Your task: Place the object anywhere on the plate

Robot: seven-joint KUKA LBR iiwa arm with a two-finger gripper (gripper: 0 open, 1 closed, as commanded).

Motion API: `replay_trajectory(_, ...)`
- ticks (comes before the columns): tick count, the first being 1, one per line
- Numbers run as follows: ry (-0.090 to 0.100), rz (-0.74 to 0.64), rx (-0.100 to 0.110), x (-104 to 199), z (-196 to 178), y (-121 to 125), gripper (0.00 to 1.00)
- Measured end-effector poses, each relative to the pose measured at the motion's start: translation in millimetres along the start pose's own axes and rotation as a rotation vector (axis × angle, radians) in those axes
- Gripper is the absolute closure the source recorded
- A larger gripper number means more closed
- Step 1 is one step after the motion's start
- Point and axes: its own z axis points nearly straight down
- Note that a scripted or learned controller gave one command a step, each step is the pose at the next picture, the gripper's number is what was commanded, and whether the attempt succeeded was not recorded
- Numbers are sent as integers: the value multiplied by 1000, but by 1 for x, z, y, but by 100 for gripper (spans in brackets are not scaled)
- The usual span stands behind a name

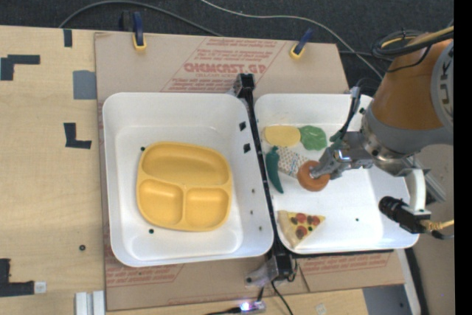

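Note:
A yellow plate (184, 185) with three compartments lies in the left bin (118, 158). The right bin (354, 232) holds several toy foods: a yellow piece (282, 135), a green leafy piece (313, 136), a dark green pepper (273, 167), a speckled grey piece (290, 159), an orange-brown round piece (313, 178) and a pizza slice (300, 223). My gripper (323, 170) reaches down from the right, with its tip right on the orange-brown round piece.
A black divider (256, 151) runs between the two bins. Blue and yellow clamps (138, 35) (299, 48) hold the cardboard at the back. Cables cross the dark floor behind the bench. A black fitting (402, 212) on the arm hangs over the right bin's near right corner.

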Motion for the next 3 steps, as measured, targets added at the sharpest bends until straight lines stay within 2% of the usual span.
replay_trajectory(3, -1, -1, 2, 137, 11, 11, 100)
